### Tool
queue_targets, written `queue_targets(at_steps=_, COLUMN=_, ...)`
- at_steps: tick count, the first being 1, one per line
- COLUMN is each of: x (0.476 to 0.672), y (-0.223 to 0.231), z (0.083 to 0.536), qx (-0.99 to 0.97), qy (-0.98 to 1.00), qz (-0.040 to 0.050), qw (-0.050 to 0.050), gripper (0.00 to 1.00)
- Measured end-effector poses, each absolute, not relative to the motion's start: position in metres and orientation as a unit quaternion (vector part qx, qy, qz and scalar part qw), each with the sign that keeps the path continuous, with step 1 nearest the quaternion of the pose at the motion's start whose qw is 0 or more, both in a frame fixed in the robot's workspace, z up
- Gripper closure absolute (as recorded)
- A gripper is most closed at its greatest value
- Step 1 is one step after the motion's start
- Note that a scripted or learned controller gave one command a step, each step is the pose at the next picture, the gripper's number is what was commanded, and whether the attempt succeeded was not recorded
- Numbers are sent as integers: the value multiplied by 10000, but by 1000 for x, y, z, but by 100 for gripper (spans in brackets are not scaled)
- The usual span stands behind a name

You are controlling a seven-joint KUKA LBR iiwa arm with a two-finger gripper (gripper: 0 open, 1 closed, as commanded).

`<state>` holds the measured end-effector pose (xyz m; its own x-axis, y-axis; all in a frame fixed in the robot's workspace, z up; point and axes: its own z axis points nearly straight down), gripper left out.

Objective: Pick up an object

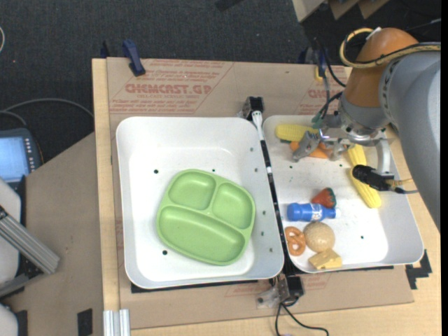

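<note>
- Orange toy (316,152) lies at the right bin's (392,247) far end, under the lowered gripper (318,144).
- Nothing lifted; jaws' state cannot be told.

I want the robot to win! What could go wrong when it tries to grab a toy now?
The hand is low over the orange toy, with a yellow corn close beside it, so it might bump that or pinch both. The blue bottle, strawberry and potato also crowd together, making a clean grab there harder.
</note>
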<state>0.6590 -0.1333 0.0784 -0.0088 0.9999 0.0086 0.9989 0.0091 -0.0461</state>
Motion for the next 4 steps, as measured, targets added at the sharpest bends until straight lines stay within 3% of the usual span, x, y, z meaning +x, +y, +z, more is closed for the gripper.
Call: queue_targets(at_steps=4, x=659, y=-138, z=79, qx=-7056, qy=-7083, qz=114, qw=180, gripper=0)
